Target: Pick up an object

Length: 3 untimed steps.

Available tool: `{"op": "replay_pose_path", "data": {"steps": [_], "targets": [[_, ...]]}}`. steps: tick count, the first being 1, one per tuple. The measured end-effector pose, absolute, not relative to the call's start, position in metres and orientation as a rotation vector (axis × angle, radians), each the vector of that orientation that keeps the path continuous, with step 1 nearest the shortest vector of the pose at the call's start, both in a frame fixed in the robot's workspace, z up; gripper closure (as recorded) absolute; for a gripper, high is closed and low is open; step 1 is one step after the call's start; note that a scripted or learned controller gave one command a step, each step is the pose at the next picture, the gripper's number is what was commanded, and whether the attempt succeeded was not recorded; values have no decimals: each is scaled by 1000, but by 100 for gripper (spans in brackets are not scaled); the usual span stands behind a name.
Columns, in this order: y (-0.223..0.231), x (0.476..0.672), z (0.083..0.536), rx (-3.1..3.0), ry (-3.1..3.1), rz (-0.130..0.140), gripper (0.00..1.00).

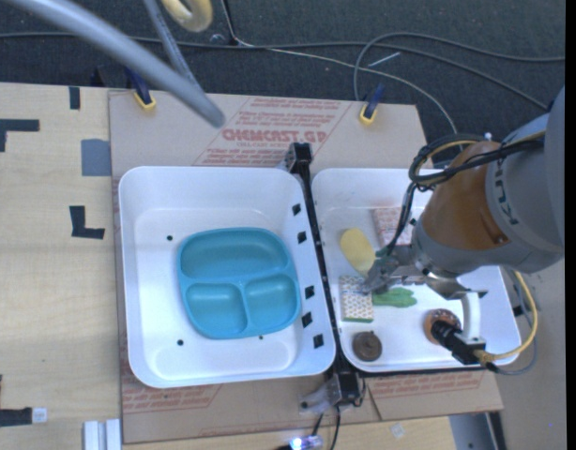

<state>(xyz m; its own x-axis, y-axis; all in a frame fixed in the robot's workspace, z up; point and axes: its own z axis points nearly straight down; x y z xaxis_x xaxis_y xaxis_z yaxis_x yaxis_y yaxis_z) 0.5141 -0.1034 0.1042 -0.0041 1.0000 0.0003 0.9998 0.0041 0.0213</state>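
Robotics lab test bench, viewed from overhead.

You are looking at a rig, not a home: two shallow white bins (pixel 138 251) sit clamped side by side on a printed cardboard sheet (pixel 269 129), which rests on a pale wooden bench (pixel 44 251) marked with black tape pieces. Loose cables (pixel 401 54) trail over dark carpet (pixel 438 7), and a grey KUKA arm with an orange band (pixel 462 209) reaches in from your right.

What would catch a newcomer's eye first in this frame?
Probably the blue divided tray lying alone in the left bin. Next, the grey and orange arm reaching into the right bin, its gripper low among small items: a yellow piece, a green piece, a brown disc.
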Motion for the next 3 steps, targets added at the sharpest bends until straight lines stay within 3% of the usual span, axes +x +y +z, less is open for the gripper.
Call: {"op": "replay_pose_path", "data": {"steps": [1,3], "targets": [[-111,510,152,2220,2221,1,100],[-121,512,252,2217,2221,3,100]]}}
